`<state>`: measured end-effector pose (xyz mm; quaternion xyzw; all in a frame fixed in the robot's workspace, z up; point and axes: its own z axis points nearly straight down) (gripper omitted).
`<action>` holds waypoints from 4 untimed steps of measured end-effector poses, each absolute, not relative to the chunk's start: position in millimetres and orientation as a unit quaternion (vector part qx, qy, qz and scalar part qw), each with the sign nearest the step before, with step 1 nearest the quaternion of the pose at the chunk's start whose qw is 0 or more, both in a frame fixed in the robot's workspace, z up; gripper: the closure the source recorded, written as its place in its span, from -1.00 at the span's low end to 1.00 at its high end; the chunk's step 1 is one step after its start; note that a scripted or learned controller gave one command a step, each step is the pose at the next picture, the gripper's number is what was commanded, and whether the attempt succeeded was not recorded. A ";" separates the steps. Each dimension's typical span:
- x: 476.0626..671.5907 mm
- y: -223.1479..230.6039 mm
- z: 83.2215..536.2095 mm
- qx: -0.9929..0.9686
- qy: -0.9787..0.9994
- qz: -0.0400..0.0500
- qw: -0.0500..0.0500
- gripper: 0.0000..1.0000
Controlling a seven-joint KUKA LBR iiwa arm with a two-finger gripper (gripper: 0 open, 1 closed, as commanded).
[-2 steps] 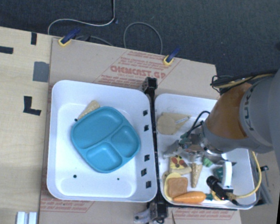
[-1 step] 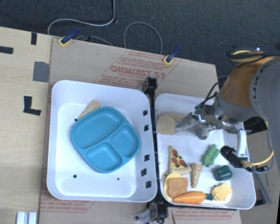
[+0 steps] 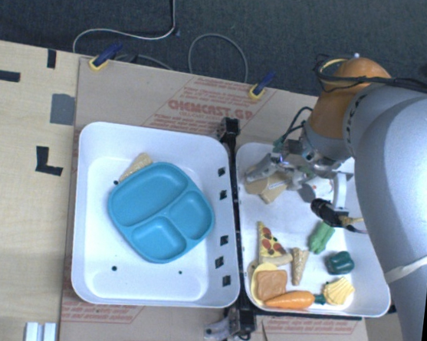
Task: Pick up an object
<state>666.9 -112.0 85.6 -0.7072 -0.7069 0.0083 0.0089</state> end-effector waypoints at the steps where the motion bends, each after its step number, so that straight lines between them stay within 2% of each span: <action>1: 665.4 -106.6 87.9 -0.709 -0.705 0.009 0.003 -1.00; 4: 665.4 -103.7 87.9 -0.709 -0.705 0.009 0.004 -1.00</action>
